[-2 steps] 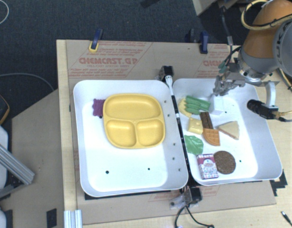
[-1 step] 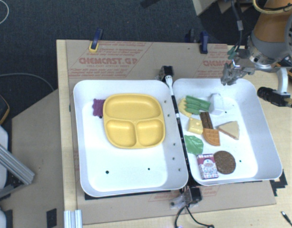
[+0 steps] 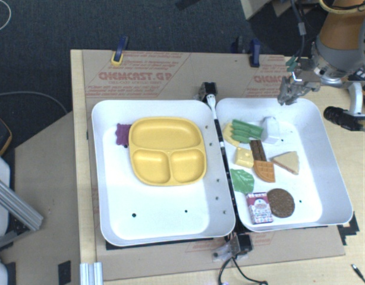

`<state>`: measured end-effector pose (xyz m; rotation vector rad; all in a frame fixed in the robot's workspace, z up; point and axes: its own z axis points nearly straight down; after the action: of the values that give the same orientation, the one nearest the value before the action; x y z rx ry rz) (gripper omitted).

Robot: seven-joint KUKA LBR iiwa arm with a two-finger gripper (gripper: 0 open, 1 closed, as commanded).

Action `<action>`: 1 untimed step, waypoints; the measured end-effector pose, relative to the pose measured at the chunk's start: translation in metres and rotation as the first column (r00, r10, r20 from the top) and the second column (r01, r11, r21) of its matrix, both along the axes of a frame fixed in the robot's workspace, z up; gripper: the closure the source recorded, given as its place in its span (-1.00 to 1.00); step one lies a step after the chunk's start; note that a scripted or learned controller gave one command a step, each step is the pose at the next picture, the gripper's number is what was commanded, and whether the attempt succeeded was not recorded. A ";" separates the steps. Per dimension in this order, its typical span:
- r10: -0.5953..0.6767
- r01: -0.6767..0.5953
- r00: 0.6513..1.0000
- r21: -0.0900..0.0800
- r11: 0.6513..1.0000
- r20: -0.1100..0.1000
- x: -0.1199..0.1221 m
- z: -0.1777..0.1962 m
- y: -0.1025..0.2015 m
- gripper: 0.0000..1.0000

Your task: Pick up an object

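hovering my gripper over the far rim of the right bin, about 1 o'clock from that bin's middle, i have nothing in hand yet. from this slant i cannot tell whether it is apart or together, so before dropping i would want it wide.

the pickable things all lie in the right bin. nearest, at about 7 o'clock from the gripper, is a small pale lump, just beside the green beans, which lie over a yellow piece. further toward me a brown bar lies against a cheese-coloured block and touches a waffle. a tan wedge sits near the waffle at its 3 o'clock. near the front rim sit a green leaf, a round brown patty and a red packet, packet and patty touching.

i judge the wedge or the patty the cleanest target: each has bare white floor on at least two sides. the crowded middle risks pinching two pieces at once. i would travel toward 6 o'clock, centre over the wedge, line up across its narrow width, then descend straight.

the left bin holds a yellow divided tray with a purple thing at its 9 o'clock; i would leave those.
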<state>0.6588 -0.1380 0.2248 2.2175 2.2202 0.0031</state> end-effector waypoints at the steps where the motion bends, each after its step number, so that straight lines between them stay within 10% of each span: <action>1: -0.001 0.001 1.000 0.001 1.000 -0.006 -0.032 -0.009 0.033 1.00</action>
<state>0.6265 -0.1049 0.2160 2.2215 2.2227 -0.0020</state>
